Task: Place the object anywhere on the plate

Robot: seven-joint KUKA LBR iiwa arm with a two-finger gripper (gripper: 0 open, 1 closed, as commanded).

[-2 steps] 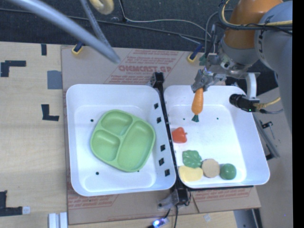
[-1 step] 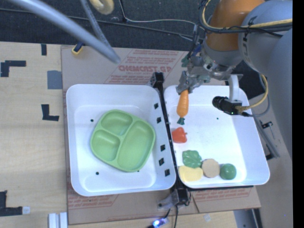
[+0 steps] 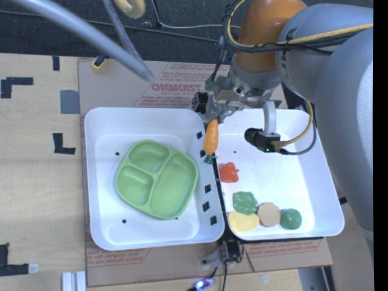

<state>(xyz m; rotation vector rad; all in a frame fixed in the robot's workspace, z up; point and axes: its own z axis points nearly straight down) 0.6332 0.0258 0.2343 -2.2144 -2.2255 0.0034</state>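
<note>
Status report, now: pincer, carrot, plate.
Pincer shut on carrot, carrot hanging above the wall between bins. Green plate in left bin, bare. Nothing in the way.

The green plate (image 3: 157, 178) lies unobstructed in the left bin (image 3: 100, 223); toys (image 3: 267, 214) crowd the right bin's near corner.

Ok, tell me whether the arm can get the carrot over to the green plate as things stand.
Probably yes. The carrot hangs from the tool above the wall between the bins, and the green plate lies uncovered just beyond it.
</note>
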